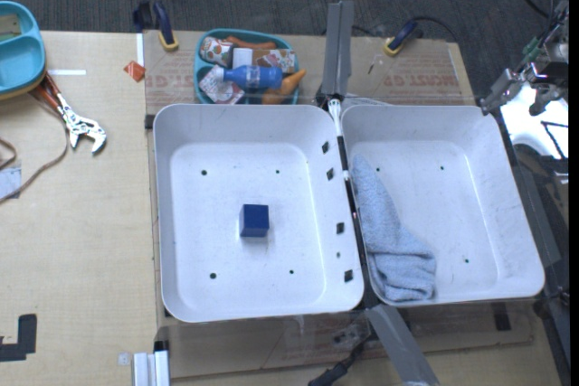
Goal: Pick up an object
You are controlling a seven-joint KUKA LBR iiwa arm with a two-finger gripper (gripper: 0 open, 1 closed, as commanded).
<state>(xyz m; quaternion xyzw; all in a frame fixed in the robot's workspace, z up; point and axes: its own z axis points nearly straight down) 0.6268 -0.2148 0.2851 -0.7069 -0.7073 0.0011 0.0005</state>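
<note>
A small blue cube [255, 221] rests on the floor of the left white bin [181, 194], a little below its middle and well away from the walls. A crumpled grey-blue cloth [389, 240] lies in the right white bin [488, 194], along its left wall and reaching down to the front left corner.
Behind the left bin stands a blue bowl [246, 68] holding several small items. A wrench [81, 133] and a teal container [18, 50] lie at the far left of the bench. Cables and metal hardware [534, 86] crowd the right edge, beside the right bin.
</note>
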